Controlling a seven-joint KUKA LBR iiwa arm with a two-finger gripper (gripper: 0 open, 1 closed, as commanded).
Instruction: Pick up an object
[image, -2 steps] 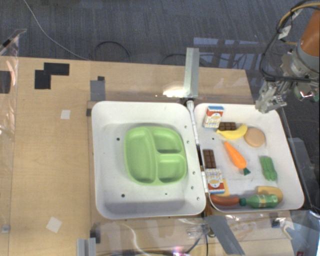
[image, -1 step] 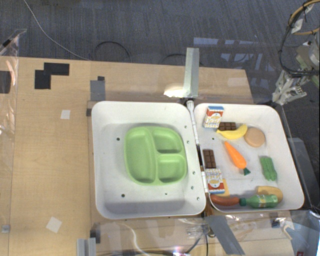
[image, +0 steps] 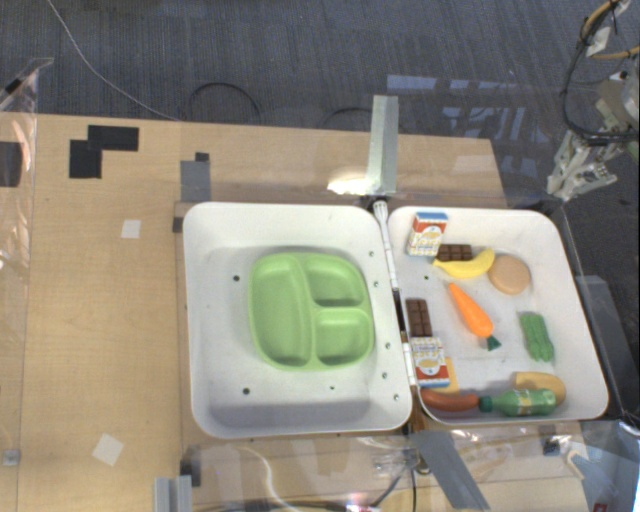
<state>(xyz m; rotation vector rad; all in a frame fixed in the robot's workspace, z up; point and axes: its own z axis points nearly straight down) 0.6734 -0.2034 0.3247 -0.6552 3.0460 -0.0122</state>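
The right white bin (image: 563, 300) holds several toy foods. Among them are a milk carton (image: 427, 233), a banana (image: 467, 265), a tan round bun (image: 510, 275), an orange carrot (image: 470, 310), a green pickle (image: 537, 336) and a chocolate bar (image: 418, 318). Along the bin's front lie a second carton (image: 430, 361), a red sausage (image: 450, 402) and a green bottle (image: 518, 403). My gripper (image: 580, 172) hangs beyond the bin's far right corner, outside it and well apart from every object, with nothing seen in it.
The left white bin (image: 218, 270) holds a green divided plate (image: 308, 310). A metal post (image: 384, 145) stands behind the seam between the bins. Cables (image: 590, 60) hang at the upper right near the arm. Wooden benchtop (image: 90, 300) stretches to the left.
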